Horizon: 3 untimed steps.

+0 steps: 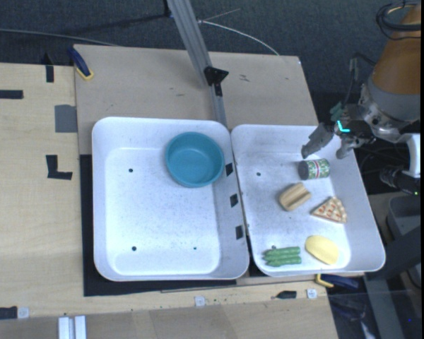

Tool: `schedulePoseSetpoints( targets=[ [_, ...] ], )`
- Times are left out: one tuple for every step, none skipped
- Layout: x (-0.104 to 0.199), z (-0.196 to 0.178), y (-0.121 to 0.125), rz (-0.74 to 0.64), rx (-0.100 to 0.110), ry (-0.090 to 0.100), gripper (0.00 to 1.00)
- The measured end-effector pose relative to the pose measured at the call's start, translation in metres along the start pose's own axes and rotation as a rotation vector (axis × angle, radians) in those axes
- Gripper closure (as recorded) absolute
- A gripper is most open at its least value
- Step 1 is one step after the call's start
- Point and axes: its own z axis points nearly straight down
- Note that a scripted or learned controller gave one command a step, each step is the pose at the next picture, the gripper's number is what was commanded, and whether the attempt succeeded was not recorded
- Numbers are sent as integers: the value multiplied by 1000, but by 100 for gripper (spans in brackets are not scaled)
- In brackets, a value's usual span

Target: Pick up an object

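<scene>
I am hovering my gripper [333, 143] — fingers spread, gripping nothing — just above the small can [314, 169]; the bread roll [294, 196] is lying just below it. Judging it light, rigid, slippery — I am planning to pinch across its curved sides.

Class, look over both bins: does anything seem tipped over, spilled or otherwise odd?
One thing: the small green can in the right bin lies on its side rather than upright, just below the pincer. The blue bowl sits upright; nothing looks spilled.

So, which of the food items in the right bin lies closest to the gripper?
The small green can, at the top of the group, just below the gripper. The bread roll, pizza slice, lemon and green beans lie farther down.
</scene>
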Motion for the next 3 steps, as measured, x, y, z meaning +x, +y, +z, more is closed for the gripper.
schedulePoseSetpoints(
  targets=[
    [0, 0, 0, 0, 0, 0, 0],
    [1, 47, 7, 0, 4, -1, 0],
    [10, 106, 0, 0, 6, 0, 0]
  ],
)
